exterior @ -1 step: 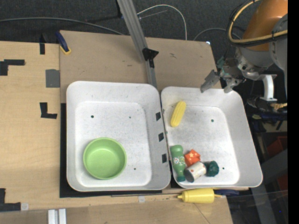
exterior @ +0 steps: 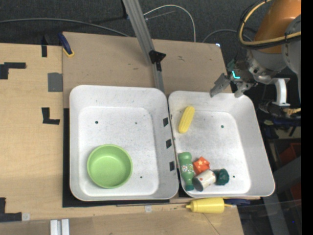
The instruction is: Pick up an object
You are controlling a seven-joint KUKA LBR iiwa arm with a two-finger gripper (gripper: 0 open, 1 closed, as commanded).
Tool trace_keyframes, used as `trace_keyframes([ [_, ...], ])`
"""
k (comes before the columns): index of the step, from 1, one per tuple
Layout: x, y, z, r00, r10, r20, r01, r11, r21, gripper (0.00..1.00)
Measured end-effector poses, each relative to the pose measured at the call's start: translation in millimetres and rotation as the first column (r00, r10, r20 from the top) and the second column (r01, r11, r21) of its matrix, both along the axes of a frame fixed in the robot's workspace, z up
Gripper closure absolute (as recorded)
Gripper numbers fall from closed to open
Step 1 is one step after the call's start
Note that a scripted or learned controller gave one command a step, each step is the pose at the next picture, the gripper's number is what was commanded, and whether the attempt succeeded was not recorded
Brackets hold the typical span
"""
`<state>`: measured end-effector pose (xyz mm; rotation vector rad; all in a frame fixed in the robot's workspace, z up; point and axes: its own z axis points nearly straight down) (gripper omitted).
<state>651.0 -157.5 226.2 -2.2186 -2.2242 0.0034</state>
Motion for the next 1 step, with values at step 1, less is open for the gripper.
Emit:
trace_keyframes([
  [1, -0.8, 6.0, -64.0, 1.0, 0.001, -0.006, -0.001, 1.0, 0.001, 0.0],
])
